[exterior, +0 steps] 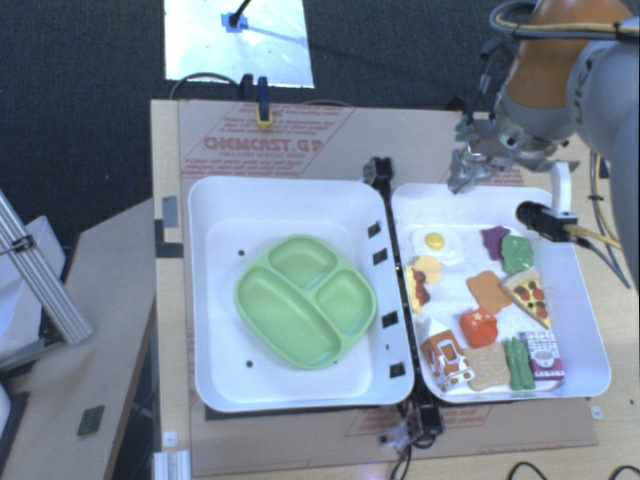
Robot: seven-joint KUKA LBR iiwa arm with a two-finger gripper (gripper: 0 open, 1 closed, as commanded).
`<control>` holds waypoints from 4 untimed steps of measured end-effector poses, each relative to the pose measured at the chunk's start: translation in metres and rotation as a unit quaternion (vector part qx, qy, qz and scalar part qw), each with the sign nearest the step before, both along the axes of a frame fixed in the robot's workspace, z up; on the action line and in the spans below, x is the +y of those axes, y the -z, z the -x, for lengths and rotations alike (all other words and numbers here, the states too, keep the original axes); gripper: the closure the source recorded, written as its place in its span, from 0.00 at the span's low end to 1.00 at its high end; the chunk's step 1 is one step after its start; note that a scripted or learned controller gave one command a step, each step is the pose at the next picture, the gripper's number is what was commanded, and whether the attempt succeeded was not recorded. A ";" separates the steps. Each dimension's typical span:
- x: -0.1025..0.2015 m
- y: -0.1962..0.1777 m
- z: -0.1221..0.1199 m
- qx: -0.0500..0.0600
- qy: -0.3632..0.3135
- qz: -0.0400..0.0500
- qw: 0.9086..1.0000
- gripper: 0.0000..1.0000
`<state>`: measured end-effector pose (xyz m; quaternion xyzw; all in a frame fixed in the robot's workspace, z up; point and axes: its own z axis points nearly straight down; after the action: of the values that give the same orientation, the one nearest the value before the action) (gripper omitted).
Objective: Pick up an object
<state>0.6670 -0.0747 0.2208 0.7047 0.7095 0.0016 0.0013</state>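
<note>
My gripper (466, 175) hangs over the back left rim of the right bin (590, 368), with nothing seen in it. Several toy foods lie in that bin. A fried egg (435, 240) is closest, just in front of the gripper. Further forward are a purple piece (495, 238), a green piece (517, 253), a pizza slice (529, 297), an orange cracker (488, 291) and a red tomato (479, 328).
The left bin (220, 218) holds a green divided plate (305, 301). At the right bin's front lie a bread slice (490, 370), green beans (517, 361), a pink carton (543, 354) and a brown-and-white item (445, 358). A black clip strip (385, 238) runs between the bins.
</note>
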 end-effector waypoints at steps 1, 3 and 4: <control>-0.002 0.004 0.017 0.002 0.003 0.001 1.000 1.00; -0.002 -0.004 0.000 0.001 0.001 0.000 1.000 1.00; -0.011 -0.005 0.005 0.001 0.003 0.001 1.000 1.00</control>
<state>0.6617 -0.0853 0.2256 0.7070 0.7072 0.0005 0.0012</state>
